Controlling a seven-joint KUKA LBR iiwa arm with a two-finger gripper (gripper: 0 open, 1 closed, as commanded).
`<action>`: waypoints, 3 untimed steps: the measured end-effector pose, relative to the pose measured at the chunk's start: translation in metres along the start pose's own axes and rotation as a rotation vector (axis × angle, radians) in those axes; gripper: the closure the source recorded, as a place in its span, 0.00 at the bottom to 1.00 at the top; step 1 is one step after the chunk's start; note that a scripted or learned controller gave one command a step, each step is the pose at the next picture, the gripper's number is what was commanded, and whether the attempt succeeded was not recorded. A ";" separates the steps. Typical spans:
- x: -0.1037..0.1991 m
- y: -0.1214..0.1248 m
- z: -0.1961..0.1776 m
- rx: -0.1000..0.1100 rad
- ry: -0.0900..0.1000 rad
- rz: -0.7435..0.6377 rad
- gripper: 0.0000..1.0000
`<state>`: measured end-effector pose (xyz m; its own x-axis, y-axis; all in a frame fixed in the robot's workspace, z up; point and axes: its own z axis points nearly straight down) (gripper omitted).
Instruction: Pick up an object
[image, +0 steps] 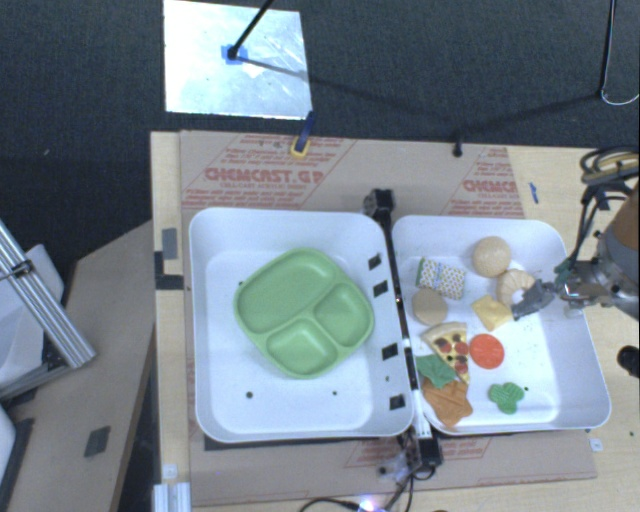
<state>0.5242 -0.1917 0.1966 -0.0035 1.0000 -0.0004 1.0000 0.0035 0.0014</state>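
Observation:
The right bin (575, 345) holds several toy foods: a round tan bun (491, 256), a pale shell-shaped piece (514, 283), a yellow cheese wedge (490, 313), a patterned wrapped pack (441, 277), a tan disc (429, 305), a pizza slice (450, 346), a red tomato slice (487, 351), a green leaf (433, 369), an orange piece (449, 401) and a green broccoli (506, 397). My gripper (530, 302) reaches in from the right, low over the bin, just right of the cheese wedge and below the shell piece. Nothing is seen in its grasp.
In the left bin (215, 400) lies a green divided plate (305, 312). Black clips (378, 203) run along the seam between the bins. A cable loop (605, 165) hangs at the right edge. A shiny sheet (237, 60) lies beyond the bench.

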 end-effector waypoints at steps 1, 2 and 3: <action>-0.002 -0.009 0.058 0.005 0.002 0.002 0.00; -0.001 -0.009 0.110 0.002 0.001 0.003 0.00; -0.002 -0.007 0.096 -0.003 -0.001 0.003 1.00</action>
<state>0.5173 -0.1937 0.1002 -0.0006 1.0000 -0.0009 1.0000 0.0006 0.0048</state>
